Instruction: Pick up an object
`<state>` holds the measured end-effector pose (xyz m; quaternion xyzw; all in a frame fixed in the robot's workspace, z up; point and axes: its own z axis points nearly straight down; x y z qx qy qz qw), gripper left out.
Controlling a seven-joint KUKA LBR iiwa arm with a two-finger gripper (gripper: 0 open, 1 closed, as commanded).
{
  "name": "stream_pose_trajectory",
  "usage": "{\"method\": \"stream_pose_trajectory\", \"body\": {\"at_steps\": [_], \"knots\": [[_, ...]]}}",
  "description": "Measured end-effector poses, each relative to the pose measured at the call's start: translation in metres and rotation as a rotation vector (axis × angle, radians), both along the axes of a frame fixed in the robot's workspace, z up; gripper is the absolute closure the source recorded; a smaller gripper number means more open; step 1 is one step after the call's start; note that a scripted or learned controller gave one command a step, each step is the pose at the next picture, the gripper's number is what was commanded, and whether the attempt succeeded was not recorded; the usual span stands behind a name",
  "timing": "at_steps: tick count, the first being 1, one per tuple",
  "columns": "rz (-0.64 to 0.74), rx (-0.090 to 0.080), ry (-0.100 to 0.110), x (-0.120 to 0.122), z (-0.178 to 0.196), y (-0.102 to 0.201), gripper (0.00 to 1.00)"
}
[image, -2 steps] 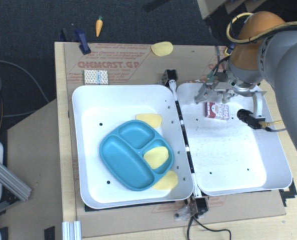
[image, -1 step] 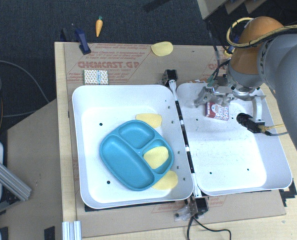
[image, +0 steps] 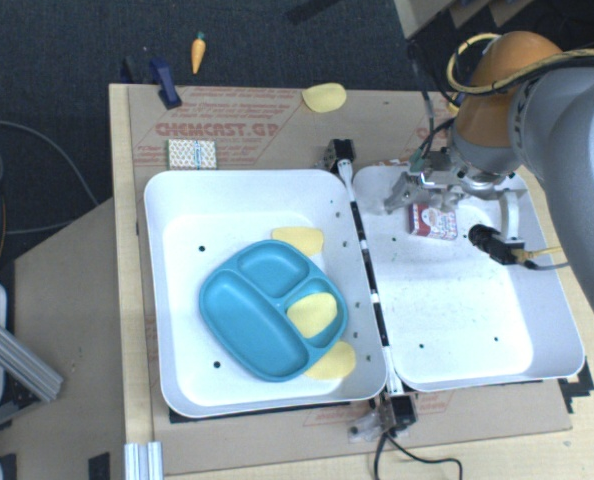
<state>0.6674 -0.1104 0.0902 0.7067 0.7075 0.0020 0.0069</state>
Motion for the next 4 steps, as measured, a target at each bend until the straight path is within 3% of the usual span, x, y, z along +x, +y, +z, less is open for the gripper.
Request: {"method": "stream_pose_trajectory", "body": {"at_steps": [1,2,3,4], "knots": [[0.001,-0.002,-0.006,0.002,0.012,0.000,1.00],[0.001,-0.002,-0.005,0.001,0.012,0.000,0.00],[0.000,0.002,-0.004,-0.018,0.001,-0.001,0.00],[0.000,0.001,-0.008,-0.016,0.013,-0.001,1.00]]}}
